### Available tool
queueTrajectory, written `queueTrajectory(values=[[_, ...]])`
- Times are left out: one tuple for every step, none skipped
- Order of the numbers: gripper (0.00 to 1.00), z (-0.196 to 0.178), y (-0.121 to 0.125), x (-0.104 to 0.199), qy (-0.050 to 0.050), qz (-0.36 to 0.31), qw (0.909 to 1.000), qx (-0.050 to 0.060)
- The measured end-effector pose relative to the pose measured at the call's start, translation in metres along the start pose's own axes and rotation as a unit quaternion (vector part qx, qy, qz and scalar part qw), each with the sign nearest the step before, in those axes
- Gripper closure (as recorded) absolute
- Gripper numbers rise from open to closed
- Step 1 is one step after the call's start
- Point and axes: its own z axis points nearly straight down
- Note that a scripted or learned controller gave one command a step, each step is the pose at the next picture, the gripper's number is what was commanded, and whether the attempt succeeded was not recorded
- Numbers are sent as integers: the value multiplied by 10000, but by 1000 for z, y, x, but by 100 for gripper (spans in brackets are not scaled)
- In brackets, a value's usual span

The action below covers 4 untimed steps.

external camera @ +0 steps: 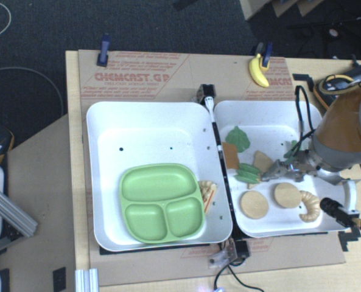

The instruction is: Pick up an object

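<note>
Arm: the grey arm with the orange band point(344, 123) comes in from the right side and bends down into the right bin point(262, 111).
Fingers: the fingers point(276, 171) are low in the middle of the right bin, pointing to the left; two thin metal tips are visible with a small gap, but I cannot tell how far they are open, and nothing is clearly seen between them.
Tan piece: a small tan piece point(263, 160) lies just beside the fingers, on the far side, maybe touching them.
Green pod: a dark green pod point(248, 173) lies just to the left of the fingertips.
Green leaf: a green leaf point(238, 139) is further away to the upper left, near the brown block point(231, 157) at the bin wall.
Round biscuits: two pale round biscuits are on the near side of the fingers, one point(254, 204) to the lower left and one point(286, 194) almost directly below.
Croissant: a croissant point(311, 206) lies near the front right corner, well apart from the fingers.
Left bin: the left bin point(143, 126) holds a green divided plate point(162, 201), and a small pale toy point(207, 193) touches the plate's right edge.
Worktop: a banana point(258, 72) lies on the worktop point(162, 75) behind the right bin.
</note>
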Motion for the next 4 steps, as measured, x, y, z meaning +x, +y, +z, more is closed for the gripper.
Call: queueTrajectory(values=[[0,-107,-26,99,10,-49,10000,-27],[0,0,-34,64,-19,0,10000,-17],[100,-11,-35,66,-10,1,10000,-6],[100,-116,-44,123,6,-45,10000,-43]])
